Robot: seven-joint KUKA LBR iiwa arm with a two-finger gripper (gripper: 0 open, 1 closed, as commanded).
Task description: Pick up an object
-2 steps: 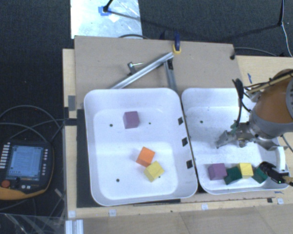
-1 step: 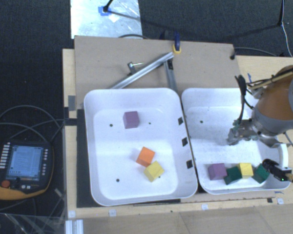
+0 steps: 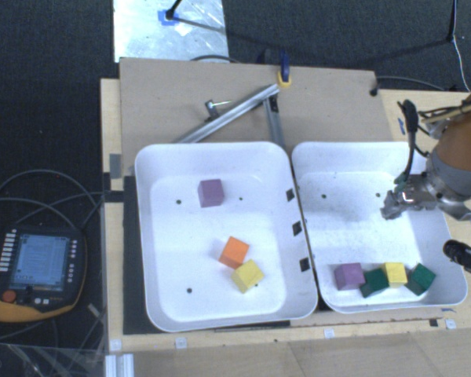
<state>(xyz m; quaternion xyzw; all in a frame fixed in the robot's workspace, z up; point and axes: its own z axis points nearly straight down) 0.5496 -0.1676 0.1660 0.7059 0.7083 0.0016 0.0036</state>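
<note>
Bench [image 3: 330, 104] of pale wood carrying two shallow white plastic bins side by side, seen from above at a slant. Left bin [image 3: 153, 210]: a small purple cube [image 3: 210, 192] toward the far side; nearer the front, an orange cube [image 3: 234, 251] and a yellow cube [image 3: 248, 276] touching at their corners. Right bin [image 3: 314, 167]: four blocks in a row along the front wall, namely a second purple cube [image 3: 348, 276], a dark green block [image 3: 374, 282], a second yellow cube [image 3: 396, 272] and a second dark green block [image 3: 421, 277], each just beside or touching its neighbour. Grey arm [image 3: 459, 163] with orange band entering from the right; its two-finger gripper [image 3: 396, 203] sits over the right bin's bare floor, well apart from the row of blocks. Whether the gripper is released or clenched cannot be told; no block is seen at it. Grey-and-orange control pendant [image 3: 35, 269] with cables on the dark floor to the left of the bench.
</note>
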